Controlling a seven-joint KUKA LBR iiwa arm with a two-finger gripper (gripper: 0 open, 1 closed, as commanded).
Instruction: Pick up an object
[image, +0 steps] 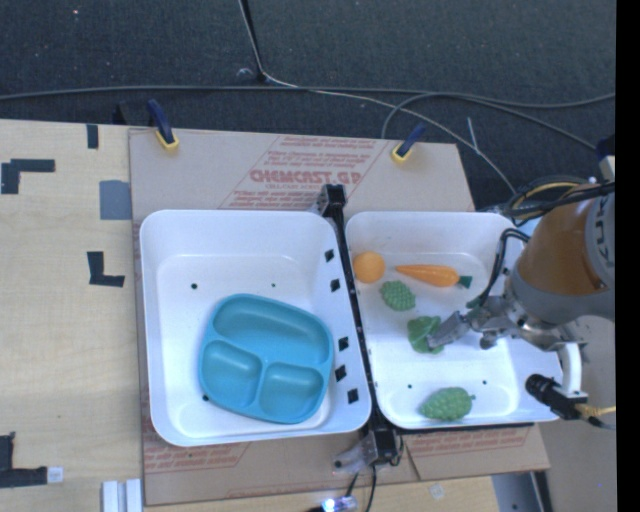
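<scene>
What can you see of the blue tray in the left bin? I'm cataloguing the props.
The blue tray is a rounded-corner rectangle of what looks like smooth plastic, light blue, with a raised rim. Low ridges split it into three compartments: one long one and two smaller ones. It lies flat and open side up, turned at a slant, on the floor of the left bin, toward its near side.

Red "CHEMCAST" print on cardboard sheet (300, 165) under the bins, smaller lines unreadable
</scene>
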